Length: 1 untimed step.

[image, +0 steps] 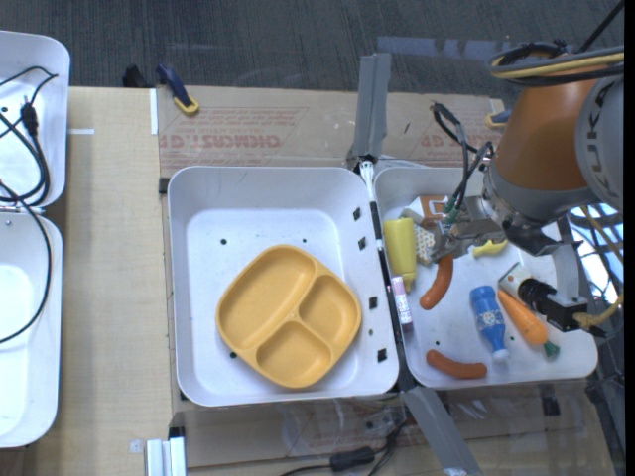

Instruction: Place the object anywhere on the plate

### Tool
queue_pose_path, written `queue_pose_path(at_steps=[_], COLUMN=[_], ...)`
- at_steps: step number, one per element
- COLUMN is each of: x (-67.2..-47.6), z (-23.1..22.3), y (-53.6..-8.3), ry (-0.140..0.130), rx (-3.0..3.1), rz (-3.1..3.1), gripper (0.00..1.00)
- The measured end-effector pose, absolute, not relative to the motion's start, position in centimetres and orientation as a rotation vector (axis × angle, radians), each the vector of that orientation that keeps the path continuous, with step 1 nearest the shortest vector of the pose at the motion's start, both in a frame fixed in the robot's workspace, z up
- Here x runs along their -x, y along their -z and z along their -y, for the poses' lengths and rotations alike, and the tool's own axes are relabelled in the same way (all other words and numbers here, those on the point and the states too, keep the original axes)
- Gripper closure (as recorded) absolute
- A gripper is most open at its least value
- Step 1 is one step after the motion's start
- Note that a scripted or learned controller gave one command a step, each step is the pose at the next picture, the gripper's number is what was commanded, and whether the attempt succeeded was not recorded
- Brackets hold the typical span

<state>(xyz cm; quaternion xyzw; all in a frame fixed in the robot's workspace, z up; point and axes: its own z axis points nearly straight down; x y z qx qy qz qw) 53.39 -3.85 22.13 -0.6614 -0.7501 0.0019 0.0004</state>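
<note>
A yellow plate [289, 315] with three compartments lies in the left bin [189, 266], with nothing on it. My gripper [451, 238] is low over the right bin [580, 360], near its back left part. Right below it lies an orange-red sausage [437, 284], tilted, its upper end touching or just under the gripper's tip. The frame does not let me tell whether the sausage is held. A yellow bottle [400, 246] stands just left of the gripper.
The right bin also holds a second sausage [457, 366] at the front, a blue bottle [488, 320], a carrot [523, 317], a small yellow banana [489, 249] and a thin tube [401, 301] along the left wall. Cables hang beside the wrist.
</note>
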Motion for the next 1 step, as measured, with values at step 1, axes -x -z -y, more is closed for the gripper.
queue_pose_path(at_steps=[1], x=[-52.86], z=[-5.61], y=[-19.02], ry=[-0.008], rx=[2.393], rz=[2.032], gripper=[1.00])
